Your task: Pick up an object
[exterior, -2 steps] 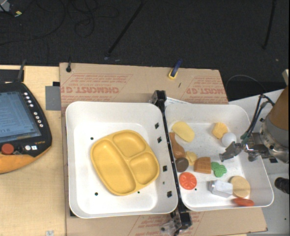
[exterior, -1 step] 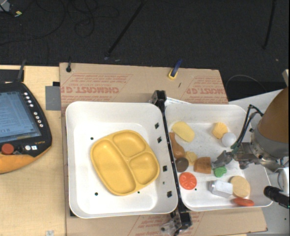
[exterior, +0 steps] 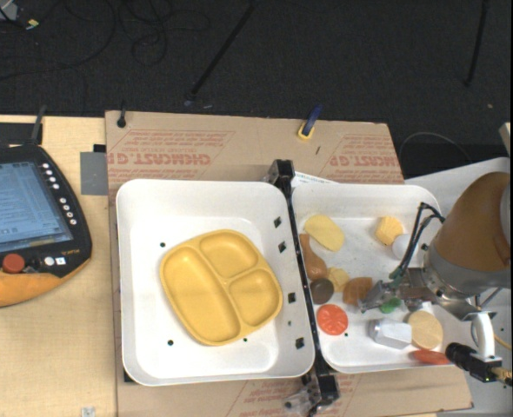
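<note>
Beneath the hand point(exterior: 385, 301), a small green object point(exterior: 389, 303) lies half-hidden.

Single fixed camera, high above the bench, angled down. Takes in both shallow white plastic bins point(exterior: 135, 233) whole, from moderate distance. Grey arm's two-finger gripper point(exterior: 387, 295) enters frame right.

The bench is evenly lit from above. The white bins point(exterior: 143, 233) are rendered bright, without blown-out glare, and only soft, short shadows are cast. The background beyond the bench is left dark. Slight softness is seen throughout, most noticeably around the arm point(exterior: 474, 233).
</note>
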Available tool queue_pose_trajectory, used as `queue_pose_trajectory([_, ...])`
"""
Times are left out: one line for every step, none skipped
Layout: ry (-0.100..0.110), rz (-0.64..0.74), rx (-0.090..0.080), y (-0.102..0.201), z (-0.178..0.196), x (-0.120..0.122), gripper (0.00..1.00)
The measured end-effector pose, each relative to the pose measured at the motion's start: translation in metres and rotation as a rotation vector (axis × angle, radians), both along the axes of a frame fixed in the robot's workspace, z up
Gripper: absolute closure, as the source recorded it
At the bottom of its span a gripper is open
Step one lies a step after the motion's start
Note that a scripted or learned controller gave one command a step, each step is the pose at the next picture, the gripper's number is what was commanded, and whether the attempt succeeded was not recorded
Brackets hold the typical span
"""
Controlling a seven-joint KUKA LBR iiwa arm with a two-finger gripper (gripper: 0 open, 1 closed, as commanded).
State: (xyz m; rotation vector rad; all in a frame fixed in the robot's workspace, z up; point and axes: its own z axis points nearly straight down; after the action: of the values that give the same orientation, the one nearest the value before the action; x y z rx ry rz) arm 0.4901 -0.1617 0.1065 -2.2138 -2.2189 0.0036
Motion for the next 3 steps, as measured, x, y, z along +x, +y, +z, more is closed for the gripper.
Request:
queue_pose_trajectory([-0.003, -0.002, -0.001, 0.003, -0.020, 0.000, 0.00])
queue_pose_trajectory([-0.005, -0.010, -0.003, 0.000, -0.009, 0.000, 1.00])
queue_pose_trajectory([-0.008, -0.003, -0.004, -0.001, 0.036, 0.007, 1.00])
